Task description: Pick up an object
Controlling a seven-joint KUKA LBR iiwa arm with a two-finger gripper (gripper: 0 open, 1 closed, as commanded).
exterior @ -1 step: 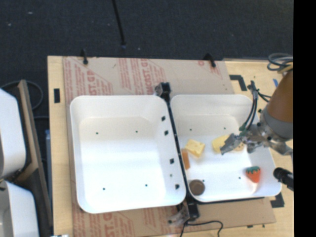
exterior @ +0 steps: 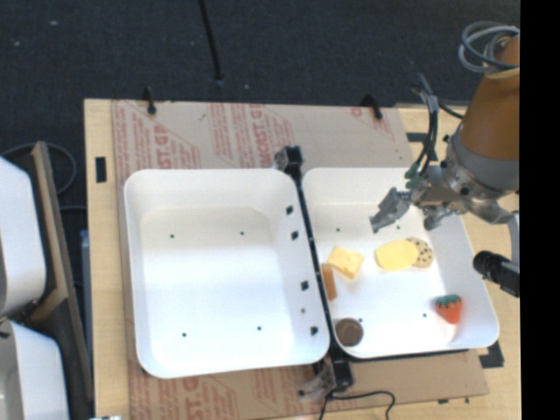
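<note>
Tool (exterior: 409,210) hovers spread and empty above right bin (exterior: 350,186). Nearest candidate, yellow oval piece (exterior: 396,255), lies just below it in the camera view, long axis roughly left-right. Descent looks short.
</note>
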